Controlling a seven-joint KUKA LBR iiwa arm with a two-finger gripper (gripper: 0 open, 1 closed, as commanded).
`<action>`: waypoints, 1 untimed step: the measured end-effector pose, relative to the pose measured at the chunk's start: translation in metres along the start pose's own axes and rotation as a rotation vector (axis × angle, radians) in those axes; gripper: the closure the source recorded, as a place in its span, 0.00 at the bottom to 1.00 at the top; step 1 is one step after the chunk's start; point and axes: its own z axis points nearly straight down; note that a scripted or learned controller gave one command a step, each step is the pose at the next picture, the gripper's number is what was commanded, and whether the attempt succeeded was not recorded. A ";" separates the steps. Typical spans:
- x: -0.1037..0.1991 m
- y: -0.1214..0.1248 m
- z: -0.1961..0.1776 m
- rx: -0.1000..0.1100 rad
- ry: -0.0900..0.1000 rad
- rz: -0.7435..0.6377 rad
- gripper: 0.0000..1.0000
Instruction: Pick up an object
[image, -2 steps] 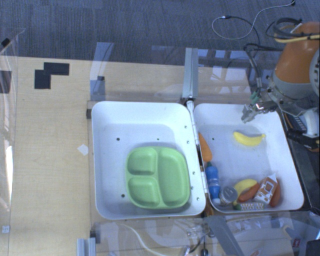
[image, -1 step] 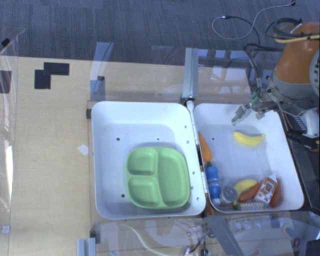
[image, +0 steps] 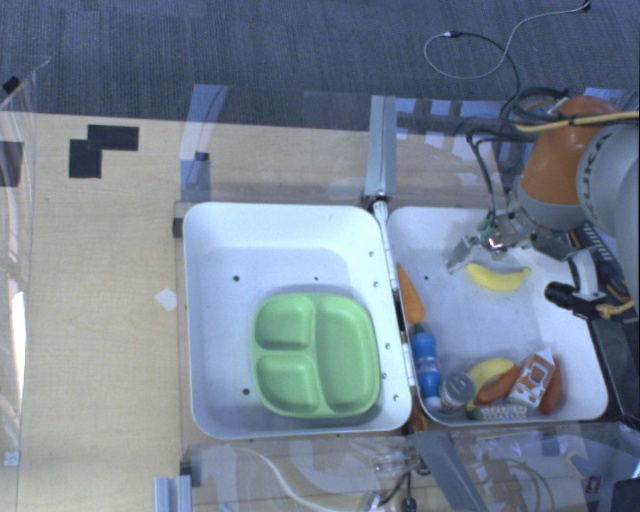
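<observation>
My gripper (image: 484, 245) hangs over the far part of the right bin (image: 570, 330), with the grey arm and its orange band reaching in from the right. A yellow banana (image: 498, 277) lies on the bin floor just in front of the gripper, apart from it. Along the bin's left wall lie an orange carrot (image: 408, 293) and a blue bottle (image: 425, 362). At the near edge a grey-capped can (image: 458, 388), a yellow lemon-like fruit (image: 489, 371), a red-orange piece (image: 497, 387) and a small orange carton (image: 537, 379) are packed together.
A green divided plate (image: 316, 353) sits in the near half of the left bin (image: 270, 240). A metal rail (image: 378, 150) runs between the bins at the back. Bare bin floor lies between the banana and the near cluster.
</observation>
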 end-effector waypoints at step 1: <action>0.000 0.003 -0.012 -0.006 -0.002 -0.003 1.00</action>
